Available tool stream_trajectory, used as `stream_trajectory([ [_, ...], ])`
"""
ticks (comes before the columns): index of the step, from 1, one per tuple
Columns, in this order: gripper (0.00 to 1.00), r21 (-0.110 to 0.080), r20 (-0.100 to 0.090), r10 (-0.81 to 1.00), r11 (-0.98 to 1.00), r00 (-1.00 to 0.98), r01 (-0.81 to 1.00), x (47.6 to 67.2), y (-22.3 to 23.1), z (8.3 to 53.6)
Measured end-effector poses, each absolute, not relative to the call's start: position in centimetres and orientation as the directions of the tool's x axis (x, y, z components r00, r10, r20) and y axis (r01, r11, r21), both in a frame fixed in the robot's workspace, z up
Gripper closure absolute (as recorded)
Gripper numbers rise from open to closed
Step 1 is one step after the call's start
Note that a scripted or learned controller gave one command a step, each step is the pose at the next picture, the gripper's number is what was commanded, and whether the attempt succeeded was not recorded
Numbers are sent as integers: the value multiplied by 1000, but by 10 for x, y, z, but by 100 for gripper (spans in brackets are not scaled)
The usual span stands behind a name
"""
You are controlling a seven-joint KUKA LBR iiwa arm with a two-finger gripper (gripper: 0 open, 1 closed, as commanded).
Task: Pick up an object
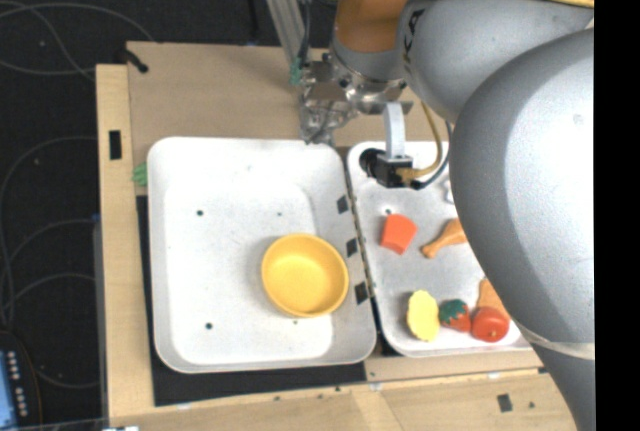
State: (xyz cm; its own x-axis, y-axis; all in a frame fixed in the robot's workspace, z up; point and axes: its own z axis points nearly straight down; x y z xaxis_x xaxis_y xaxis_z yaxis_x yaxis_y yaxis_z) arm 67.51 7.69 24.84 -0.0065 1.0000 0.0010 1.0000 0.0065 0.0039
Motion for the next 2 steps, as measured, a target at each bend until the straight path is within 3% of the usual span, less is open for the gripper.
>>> stream_trajectory([
  [1, 100, 3, -3, 1000, 2, -2, 1000, 685, 89, 251],
  [2, 0, 0, -4, 1000, 6, -6, 1000, 685, 89, 251],
])
